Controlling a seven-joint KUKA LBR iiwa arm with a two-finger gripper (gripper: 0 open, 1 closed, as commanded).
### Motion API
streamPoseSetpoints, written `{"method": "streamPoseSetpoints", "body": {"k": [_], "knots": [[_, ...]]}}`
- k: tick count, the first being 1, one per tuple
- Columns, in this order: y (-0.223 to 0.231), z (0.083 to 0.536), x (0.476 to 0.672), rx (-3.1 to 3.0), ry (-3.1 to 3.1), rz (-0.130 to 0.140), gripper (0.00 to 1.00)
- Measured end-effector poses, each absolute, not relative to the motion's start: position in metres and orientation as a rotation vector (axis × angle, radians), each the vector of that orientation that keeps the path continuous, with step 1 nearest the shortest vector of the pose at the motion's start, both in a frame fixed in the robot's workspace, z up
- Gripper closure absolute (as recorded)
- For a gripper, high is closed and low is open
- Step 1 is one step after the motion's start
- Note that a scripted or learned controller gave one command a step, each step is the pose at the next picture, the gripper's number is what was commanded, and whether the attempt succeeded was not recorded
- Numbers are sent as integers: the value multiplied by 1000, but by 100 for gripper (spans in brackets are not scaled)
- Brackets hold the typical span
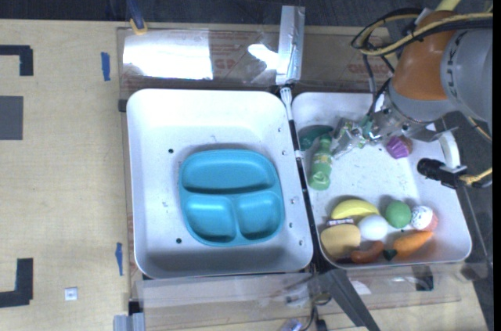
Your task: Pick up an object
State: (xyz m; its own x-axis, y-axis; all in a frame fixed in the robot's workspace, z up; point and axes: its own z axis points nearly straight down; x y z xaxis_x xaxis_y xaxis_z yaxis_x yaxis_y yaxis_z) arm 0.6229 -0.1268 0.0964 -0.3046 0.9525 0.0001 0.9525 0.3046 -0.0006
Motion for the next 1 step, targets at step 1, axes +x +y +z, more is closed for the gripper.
{"method": "streamPoseSetpoints", "body": {"k": [1], "knots": [[-152,85,643,-1919,-2489,0,0]]}}
